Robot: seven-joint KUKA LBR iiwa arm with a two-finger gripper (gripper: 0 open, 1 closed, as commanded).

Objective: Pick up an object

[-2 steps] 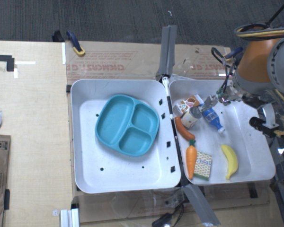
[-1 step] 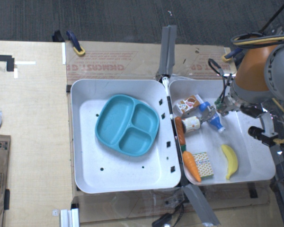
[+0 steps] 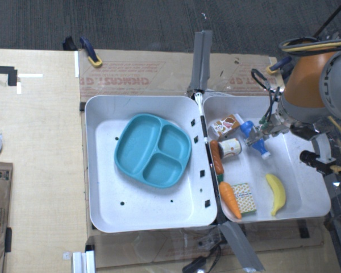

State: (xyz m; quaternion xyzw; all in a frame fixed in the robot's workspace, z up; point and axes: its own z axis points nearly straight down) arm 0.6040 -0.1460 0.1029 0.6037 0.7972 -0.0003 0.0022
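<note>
My gripper (image 3: 263,133) reaches down into the right bin (image 3: 307,209) near its middle, right over a blue object (image 3: 249,129) whose other end pokes out below at the lower right. The gripper's own body hides how it meets this blue object. Just left of it lie a small brown and white carton (image 3: 225,125) and a white cup (image 3: 230,147) on its side. A yellow banana (image 3: 277,193) rests near the bin's front right.
A red sausage (image 3: 216,157), an orange carrot (image 3: 229,200) and a checkered yellow sponge (image 3: 245,197) lie along the right bin's left wall. The left bin (image 3: 102,209) holds a blue divided plate (image 3: 153,150). A grey post (image 3: 202,61) stands behind the bins.
</note>
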